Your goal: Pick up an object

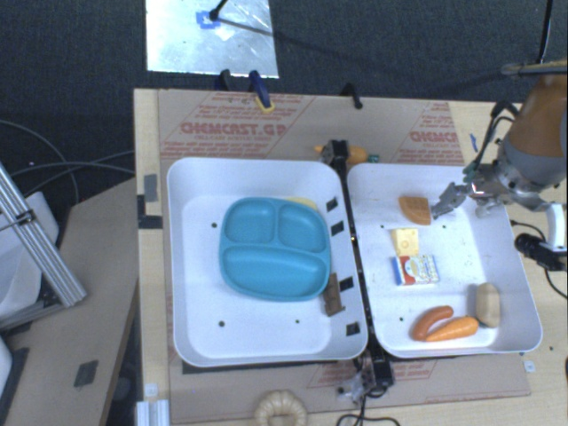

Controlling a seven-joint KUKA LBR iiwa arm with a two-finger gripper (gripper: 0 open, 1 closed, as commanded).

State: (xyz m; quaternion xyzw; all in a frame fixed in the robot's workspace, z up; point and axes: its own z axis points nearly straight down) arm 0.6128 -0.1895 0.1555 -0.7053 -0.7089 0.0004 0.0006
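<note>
gripper (444, 201) just beside bread piece (414, 209) | right bin (524, 322) far edge

We read "CHEMCAST GP" in red print, upside down, on the brown protective sheet (266, 118) under the bins; it repeats at the right, less clear.
</note>
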